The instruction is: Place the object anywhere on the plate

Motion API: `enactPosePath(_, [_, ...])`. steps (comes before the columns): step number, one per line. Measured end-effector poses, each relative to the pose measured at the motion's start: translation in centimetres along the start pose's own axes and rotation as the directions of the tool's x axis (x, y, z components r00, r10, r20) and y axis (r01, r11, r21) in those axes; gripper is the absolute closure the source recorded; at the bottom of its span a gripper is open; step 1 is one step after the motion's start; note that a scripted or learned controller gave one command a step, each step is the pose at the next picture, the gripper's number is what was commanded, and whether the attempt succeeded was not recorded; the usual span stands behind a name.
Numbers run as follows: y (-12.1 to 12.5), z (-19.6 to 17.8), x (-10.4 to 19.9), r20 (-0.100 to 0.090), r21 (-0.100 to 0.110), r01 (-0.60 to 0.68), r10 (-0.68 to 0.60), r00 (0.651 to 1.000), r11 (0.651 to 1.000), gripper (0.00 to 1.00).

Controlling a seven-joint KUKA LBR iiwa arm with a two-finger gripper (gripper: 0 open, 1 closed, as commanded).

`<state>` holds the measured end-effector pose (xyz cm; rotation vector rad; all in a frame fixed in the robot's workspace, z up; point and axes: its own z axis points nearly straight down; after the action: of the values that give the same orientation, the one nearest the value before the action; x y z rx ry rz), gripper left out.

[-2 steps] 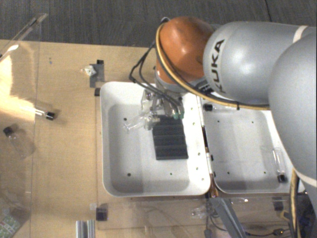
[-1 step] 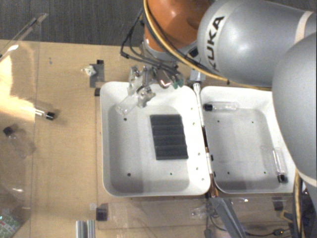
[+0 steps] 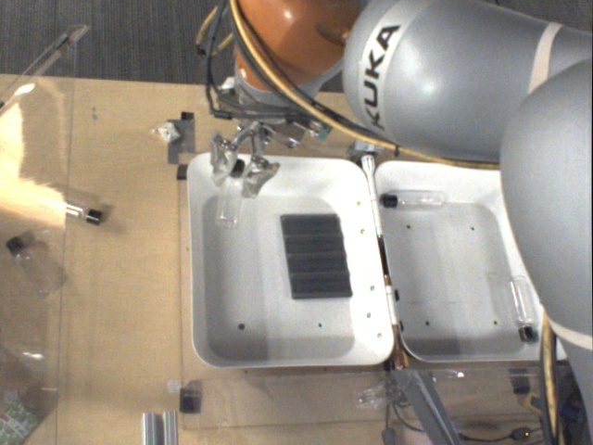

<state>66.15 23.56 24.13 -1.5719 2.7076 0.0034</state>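
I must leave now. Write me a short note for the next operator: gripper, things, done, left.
Gripper: over the left bin's upper-left corner, with a clear tube hanging between its fingers, so it looks held.
Plate: dark, ridged, flat in the middle of the left bin.
Right bin: two more tubes, one at the top, one by the right wall.
Done: tube picked up.
Left: move it over the plate and set it down.

Two white bins are seen side by side, the left bin [image 3: 208,276] and the right bin [image 3: 496,276]. One dark ridged plate [image 3: 316,256] is seen lying inside the left bin. Two clear tubes with black caps are seen in the right bin, one [image 3: 414,198] far from the plate and one [image 3: 522,310] farther still.
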Motion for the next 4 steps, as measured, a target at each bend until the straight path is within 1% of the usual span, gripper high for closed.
enactPosePath(1, [-0.1, -1.3, -0.1, 0.010, 0.003, -0.004, 0.004, 1.000, 1.000, 1.00])
enactPosePath(2, [-1.5, 8.2, 1.2, -0.002, -0.003, 0.030, -0.030, 1.000, 1.000, 1.00])
enactPosePath(3, [-1.2, 12.1, 0.8, -0.001, -0.003, 0.387, -0.387, 0.922, 0.922, 1.00])
enactPosePath(4, [-0.9, 3.5, -0.1, 0.001, 0.000, 0.725, -0.725, 0.689, 0.689, 1.00])
